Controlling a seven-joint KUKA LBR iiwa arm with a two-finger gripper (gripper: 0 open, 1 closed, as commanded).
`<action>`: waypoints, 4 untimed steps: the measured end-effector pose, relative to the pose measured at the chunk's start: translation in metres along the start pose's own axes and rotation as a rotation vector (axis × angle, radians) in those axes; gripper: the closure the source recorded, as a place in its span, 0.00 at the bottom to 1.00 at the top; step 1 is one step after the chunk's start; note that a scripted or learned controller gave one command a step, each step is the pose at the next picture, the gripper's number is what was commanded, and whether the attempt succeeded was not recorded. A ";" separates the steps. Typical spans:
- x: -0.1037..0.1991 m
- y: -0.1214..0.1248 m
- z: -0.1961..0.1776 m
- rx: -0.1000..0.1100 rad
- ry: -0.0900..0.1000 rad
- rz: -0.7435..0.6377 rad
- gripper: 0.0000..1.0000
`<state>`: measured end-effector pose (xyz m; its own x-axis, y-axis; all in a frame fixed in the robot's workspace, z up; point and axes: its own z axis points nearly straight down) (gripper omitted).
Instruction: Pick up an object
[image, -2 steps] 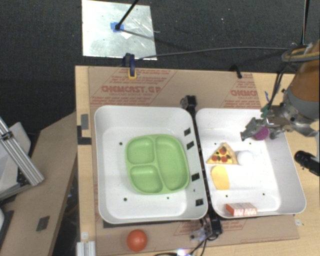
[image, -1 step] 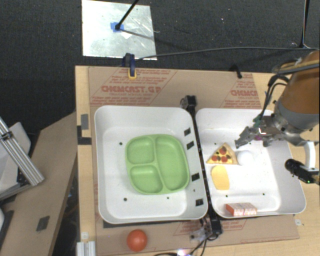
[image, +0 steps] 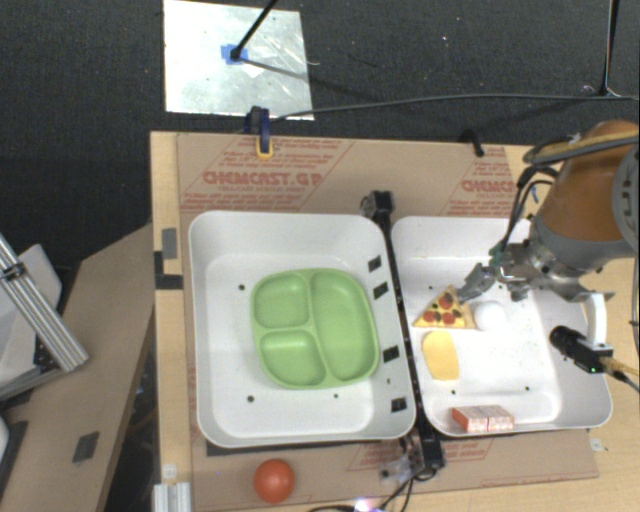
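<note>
White bins: 2 stand side by side on the cardboard-topped bench (image: 300, 165). Left bin (image: 215, 300) holds a green divided tray (image: 313, 328) with 3 compartments. Right bin (image: 575, 400) holds 4 candidate objects: a toy pizza slice (image: 444, 312), a small white rounded object (image: 489, 316) just beside it, a yellow oval piece (image: 441, 356) below the slice, and a red-and-white box (image: 482, 419) at the near wall. An orange ball (image: 274, 479) lies outside both bins on the near edge of the bench.

Arm (image: 590, 215) reaches in over the right bin; gripper (image: 478, 284) is angled down toward the tip of the pizza slice, close above it, with the white object near. Whether the fingers are spread or closed cannot be told from this view, and nothing is seen between them.

Step judged in hand: approach to a grasp, with no object lifted. Next move calls for a short descent centred on 1 object, most likely the pizza slice, then closure and a vertical lift; the slice lies flat, so a shallow grip may slip.
</note>
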<state>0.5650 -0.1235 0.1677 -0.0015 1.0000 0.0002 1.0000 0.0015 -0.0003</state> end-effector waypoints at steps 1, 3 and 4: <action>-0.003 -0.001 0.062 0.000 0.000 0.001 0.00; -0.005 -0.002 -0.015 -0.005 -0.001 -0.002 1.00; -0.005 -0.001 -0.066 -0.006 -0.001 -0.003 1.00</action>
<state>0.5643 -0.1285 0.2338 -0.0043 1.0000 -0.0013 1.0000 0.0043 0.0061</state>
